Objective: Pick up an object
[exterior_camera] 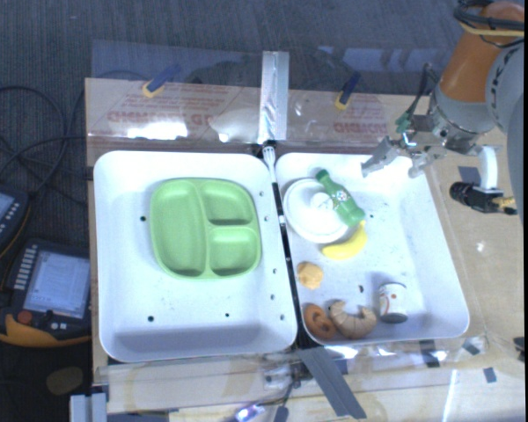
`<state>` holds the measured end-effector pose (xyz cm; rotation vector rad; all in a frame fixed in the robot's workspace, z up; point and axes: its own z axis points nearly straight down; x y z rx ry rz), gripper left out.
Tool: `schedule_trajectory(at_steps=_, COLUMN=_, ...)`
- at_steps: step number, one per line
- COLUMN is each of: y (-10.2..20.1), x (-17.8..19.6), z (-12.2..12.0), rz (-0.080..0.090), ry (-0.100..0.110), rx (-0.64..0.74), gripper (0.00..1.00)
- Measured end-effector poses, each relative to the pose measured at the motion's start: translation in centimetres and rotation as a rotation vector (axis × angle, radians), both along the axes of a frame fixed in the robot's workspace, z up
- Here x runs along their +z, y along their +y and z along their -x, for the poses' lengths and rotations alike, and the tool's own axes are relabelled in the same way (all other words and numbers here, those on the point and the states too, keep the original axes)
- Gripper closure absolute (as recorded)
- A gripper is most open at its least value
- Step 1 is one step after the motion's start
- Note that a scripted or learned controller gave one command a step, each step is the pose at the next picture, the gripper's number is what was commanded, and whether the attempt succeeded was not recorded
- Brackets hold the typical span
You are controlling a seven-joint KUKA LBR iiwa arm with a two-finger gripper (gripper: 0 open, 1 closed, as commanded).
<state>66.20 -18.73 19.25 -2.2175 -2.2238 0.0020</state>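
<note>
Overhead, my gripper (394,158) hangs spread wide, holding nothing, at the right bin's (440,236) one o'clock corner.
Objects sit apart from it: green bottle (339,199) across white bowl (315,211), banana (346,244) at the bowl's five o'clock.

One camera sits high above the bench (475,262) and looks down at a slant. It is far enough back to see both white bins whole, the left bin (114,262) and the right bin (431,253), side by side. The grey and orange arm (475,69) comes in from the right.
</note>
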Motion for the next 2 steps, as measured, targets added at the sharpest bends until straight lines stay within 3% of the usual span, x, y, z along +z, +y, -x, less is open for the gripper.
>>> schedule_trajectory(at_steps=1, y=5.7, x=-10.3, z=2.2, rz=0.004, ry=-0.005, rx=-0.137, gripper=0.0)
schedule_trajectory(at_steps=2, y=5.3, x=-10.3, z=8.1, rz=0.003, ry=-0.011, rx=-0.085, gripper=0.0)
